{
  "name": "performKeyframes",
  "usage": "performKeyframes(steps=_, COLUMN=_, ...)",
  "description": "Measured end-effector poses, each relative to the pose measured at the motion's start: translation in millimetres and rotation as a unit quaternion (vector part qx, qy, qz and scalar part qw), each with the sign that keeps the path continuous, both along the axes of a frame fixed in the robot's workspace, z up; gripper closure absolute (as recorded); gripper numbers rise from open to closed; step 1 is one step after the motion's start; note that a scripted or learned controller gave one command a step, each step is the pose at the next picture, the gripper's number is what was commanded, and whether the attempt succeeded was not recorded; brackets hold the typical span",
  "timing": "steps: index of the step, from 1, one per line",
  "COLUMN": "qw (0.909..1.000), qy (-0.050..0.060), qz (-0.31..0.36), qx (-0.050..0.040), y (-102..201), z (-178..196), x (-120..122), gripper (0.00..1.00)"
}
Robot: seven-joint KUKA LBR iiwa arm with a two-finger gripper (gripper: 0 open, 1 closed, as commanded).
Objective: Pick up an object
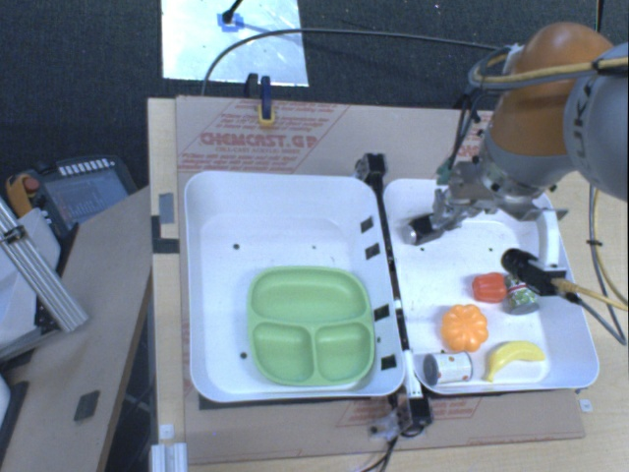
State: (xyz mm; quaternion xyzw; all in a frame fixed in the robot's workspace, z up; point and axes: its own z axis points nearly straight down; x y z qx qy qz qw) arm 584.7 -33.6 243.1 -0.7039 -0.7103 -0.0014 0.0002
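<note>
Four small objects lie near the right bin's (pixel 590 367) front: a red piece (pixel 488 287), orange pumpkin (pixel 464 327), yellow banana (pixel 514 357) and can (pixel 446 368). Whether the tool (pixel 428 226) is open I cannot tell; it hangs farther back, over bare floor, so a descent here risks grasping nothing. Cardboard (pixel 257 136) reads "CHEMCAST".

Grey arm (pixel 590 116), orange band (pixel 550 57), yellow cable, dark end effector (pixel 425 228).

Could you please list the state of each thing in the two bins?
Green three-compartment plastic plate: flat in left bin.
Orange toy pumpkin: upright in right bin.
Yellow toy banana: lying flat.
Small white can: on its side.
Red toy block: resting, untouched.
Gripper: low over right bin.
</note>
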Motion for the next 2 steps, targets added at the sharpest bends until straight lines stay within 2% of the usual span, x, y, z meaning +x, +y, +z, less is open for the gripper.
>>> performKeyframes(steps=1, qw=1.0000, qy=0.000, qz=0.000, qx=-0.0002, y=45, z=0, x=-9, gripper=1.00)
performKeyframes(steps=2, qw=1.0000, qy=0.001, qz=0.000, qx=0.0000, y=99, z=-19, x=-9, gripper=1.00)
